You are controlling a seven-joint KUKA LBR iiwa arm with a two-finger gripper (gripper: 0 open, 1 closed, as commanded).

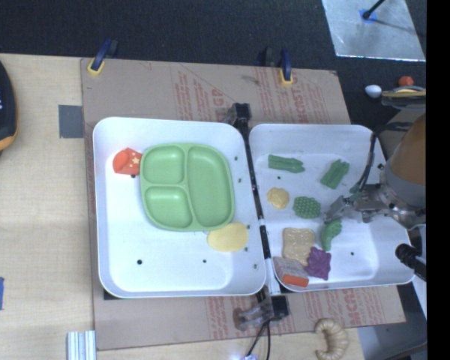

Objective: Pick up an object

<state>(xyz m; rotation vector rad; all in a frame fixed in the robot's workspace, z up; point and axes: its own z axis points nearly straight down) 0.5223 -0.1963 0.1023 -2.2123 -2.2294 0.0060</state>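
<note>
End effector over right bin, fingers apart, holding nothing, green toy at its 6 o'clock, purple toy beyond

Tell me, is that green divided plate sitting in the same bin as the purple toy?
No, the green plate lies in the left bin, while the purple toy lies in the right bin.

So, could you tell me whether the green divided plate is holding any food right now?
Empty. All three compartments of the green plate show bare; the yellow piece and the red piece lie outside its rim in the left bin.
</note>
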